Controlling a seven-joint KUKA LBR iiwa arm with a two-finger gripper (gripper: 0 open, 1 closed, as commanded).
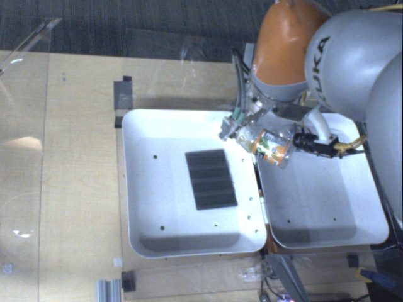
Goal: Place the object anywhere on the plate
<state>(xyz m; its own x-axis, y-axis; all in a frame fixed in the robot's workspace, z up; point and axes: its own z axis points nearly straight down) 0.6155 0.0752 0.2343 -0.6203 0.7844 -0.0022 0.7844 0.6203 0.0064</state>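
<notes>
"KUKA" lettering on the grey arm [352, 61].

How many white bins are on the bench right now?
2. The left bin holds a dark ribbed plate; the right bin sits beside it, partly covered by the arm.

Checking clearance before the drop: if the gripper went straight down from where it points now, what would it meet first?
Probably the rim where the two bins meet, not the dark plate further left; depth is unclear. The gripper holds an orange object.
</notes>
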